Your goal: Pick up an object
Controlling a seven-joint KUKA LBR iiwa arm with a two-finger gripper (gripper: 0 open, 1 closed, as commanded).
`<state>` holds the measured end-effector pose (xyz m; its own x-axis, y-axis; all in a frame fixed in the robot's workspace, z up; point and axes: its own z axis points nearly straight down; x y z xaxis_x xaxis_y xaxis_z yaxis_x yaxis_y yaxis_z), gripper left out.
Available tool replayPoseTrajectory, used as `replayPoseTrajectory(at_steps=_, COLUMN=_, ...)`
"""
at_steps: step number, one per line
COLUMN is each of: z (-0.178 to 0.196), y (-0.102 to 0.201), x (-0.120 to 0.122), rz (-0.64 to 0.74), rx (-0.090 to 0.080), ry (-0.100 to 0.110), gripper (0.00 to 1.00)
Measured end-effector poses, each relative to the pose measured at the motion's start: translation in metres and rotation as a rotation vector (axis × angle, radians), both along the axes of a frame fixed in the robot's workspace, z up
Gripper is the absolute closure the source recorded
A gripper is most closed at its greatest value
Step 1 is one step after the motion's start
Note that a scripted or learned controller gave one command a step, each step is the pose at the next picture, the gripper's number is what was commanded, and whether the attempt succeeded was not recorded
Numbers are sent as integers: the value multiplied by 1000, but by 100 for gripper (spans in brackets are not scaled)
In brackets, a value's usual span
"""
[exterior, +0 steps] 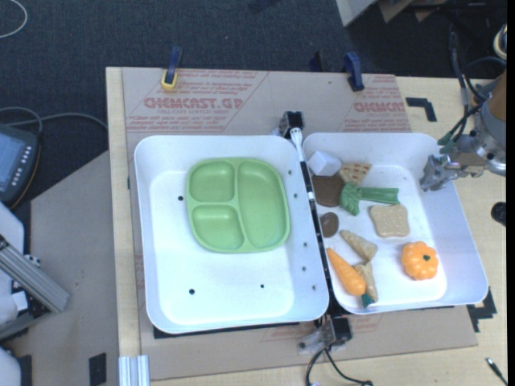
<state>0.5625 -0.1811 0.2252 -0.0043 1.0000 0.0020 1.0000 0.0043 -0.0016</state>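
Pincer point(435, 175) first: it hangs at the right rim of the right bin point(463, 240), small and grey against the white, and whether it stands wide or narrow I cannot tell, for it is too small and blurred; nothing shows within it. Nearest the camera, at the front of that right bin, lies an orange carrot point(348, 273) with its green tip pointing toward the front wall, a pale wedge-shaped piece point(360, 246) just behind it and partly over it. To their right sits a small orange pumpkin point(420, 260) with a green stalk, apart from the rest. Behind the pumpkin lies a slice of toast point(390, 220), and left of that, near the dividing wall, a small brown oval piece point(330, 224). Farther back a green leafy vegetable point(366, 195) lies across the bin, its broad end touching a dark brown round piece point(327, 189). Farther still are a tan waffle-patterned piece point(355, 171) and a white block point(323, 163) by the back corner. All these lie left of the pincer and apart from it. In the left bin point(161, 248) a green divided plate point(238, 204) with three compartments sits toward the back. Both bins rest on a brown cardboard sheet point(201, 99) held by a yellow clamp point(170, 77) and a blue clamp point(352, 71) at the far edge.
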Motion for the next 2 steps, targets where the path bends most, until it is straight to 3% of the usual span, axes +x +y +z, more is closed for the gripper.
replayPoseTrajectory(at_steps=1, z=2, y=53, x=11, rz=1, rx=0, ry=-1, gripper=100)
replayPoseTrajectory(at_steps=2, z=1, y=114, x=-1, rz=2, rx=1, ry=1, gripper=100)
